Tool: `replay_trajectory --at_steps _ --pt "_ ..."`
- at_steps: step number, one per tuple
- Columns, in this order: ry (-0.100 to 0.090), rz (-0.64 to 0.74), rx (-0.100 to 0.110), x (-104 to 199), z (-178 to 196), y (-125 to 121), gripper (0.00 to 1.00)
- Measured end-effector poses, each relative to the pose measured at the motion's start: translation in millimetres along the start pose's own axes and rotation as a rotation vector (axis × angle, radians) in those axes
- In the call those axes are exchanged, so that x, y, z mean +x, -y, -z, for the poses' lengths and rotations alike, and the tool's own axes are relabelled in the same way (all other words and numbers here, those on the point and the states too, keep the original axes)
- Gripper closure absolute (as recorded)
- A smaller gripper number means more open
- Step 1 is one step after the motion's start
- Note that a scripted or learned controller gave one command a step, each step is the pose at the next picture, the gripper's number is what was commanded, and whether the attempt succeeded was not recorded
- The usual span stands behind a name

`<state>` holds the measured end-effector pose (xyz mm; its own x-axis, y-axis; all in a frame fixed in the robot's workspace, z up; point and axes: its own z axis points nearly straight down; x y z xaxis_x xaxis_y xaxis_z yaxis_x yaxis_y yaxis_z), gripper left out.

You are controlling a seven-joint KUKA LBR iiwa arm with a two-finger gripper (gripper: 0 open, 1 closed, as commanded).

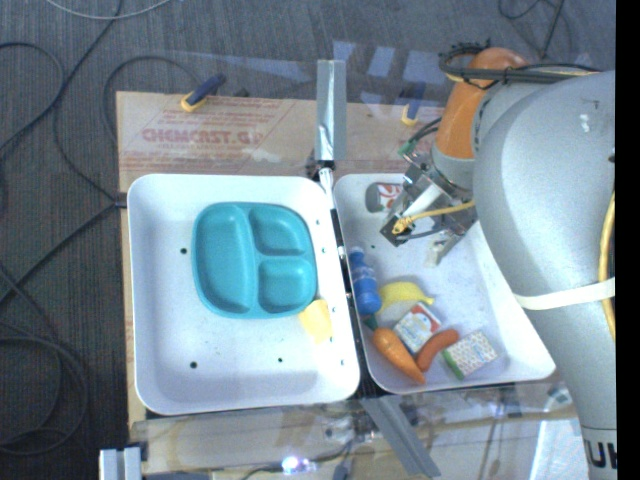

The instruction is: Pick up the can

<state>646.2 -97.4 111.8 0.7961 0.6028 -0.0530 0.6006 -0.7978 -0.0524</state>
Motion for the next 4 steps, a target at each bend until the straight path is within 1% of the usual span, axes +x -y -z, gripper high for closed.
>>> replay_trajectory --at_steps 1,2,3,4 --pt "-0.046 -0.053 -0.045 -32 11 -43 0.00" --pt "-0.045 -0.048 -0.048 -7 -2 -28 0.00" --pt "-0.049 -0.126 -0.043 -15 41 0 0.00" --pt "-0.055 -0.027 -0.056 -14 -25 11 0.00"
